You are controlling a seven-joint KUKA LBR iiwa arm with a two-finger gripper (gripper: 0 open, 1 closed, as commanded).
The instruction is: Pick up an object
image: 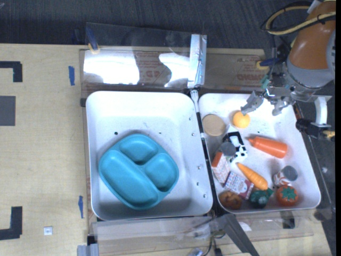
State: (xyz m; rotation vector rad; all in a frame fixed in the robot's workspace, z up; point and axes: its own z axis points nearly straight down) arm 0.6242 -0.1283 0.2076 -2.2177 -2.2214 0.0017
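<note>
My gripper [266, 105] hangs over the back of the right bin [306, 143], its two fingers spread open with nothing between them. A small yellow ball [241, 119] lies just below and left of the left fingertip [253, 103]; whether they touch I cannot tell. Further forward in the same bin lie an orange cylinder [269, 146], a carrot [252, 176], a black-and-white toy [235, 145], a tan round disc [214, 125], a tomato [286, 195] and red packets [229, 176].
The left bin [106, 111] holds a blue divided plate [139, 169]. A clear plastic panel [144, 63] stands behind the bins. The arm's orange band [313, 47] and cables sit at the upper right. A grey piece [289, 172] and a green item [259, 197] crowd the right bin's front.
</note>
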